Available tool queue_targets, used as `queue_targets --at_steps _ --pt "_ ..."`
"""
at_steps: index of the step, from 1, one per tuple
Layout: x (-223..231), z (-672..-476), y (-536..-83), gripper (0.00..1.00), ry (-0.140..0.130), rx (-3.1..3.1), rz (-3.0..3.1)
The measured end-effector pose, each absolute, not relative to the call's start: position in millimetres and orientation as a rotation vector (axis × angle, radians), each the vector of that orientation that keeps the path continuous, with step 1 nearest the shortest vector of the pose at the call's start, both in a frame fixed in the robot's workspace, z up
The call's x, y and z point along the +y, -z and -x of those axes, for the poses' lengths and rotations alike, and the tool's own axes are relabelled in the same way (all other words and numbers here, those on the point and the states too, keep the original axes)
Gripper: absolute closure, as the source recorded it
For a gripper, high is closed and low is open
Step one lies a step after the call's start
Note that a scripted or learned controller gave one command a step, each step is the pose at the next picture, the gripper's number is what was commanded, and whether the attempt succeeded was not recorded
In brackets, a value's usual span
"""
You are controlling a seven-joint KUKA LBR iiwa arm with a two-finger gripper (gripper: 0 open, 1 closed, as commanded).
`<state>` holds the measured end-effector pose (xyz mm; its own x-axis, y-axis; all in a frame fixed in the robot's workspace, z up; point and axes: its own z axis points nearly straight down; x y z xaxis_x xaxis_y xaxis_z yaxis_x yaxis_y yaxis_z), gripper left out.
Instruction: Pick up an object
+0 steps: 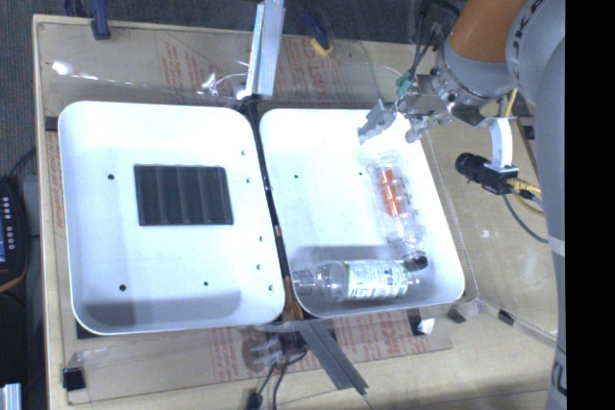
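Observation:
My gripper [395, 126] hangs over the far right corner of the right bin [317, 158], open, with nothing between its fingers. Just below it a clear bottle with an orange label [392, 192] lies lengthwise along the bin's right side, its dark cap toward the front. A second clear bottle with a white and green label [354, 279] lies across the bin's front wall. In the left bin [86, 206] a dark grey ridged rectangular block [183, 195] lies flat near the middle.
An upright metal strip [266, 48] stands behind the seam between the bins. Blue clamps [97, 11] hold the bench's far edge. The left part of the right bin's floor is bare.

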<state>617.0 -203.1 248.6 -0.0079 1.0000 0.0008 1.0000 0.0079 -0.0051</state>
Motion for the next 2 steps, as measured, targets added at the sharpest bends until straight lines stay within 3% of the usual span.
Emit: queue_targets --at_steps 1,2 --pt "-169.2 -651.1 -248.6 0.00 -0.003 -2.127 2.311" --pt "-201.0 -623.4 -194.5 0.00 -0.006 -2.155 2.282"
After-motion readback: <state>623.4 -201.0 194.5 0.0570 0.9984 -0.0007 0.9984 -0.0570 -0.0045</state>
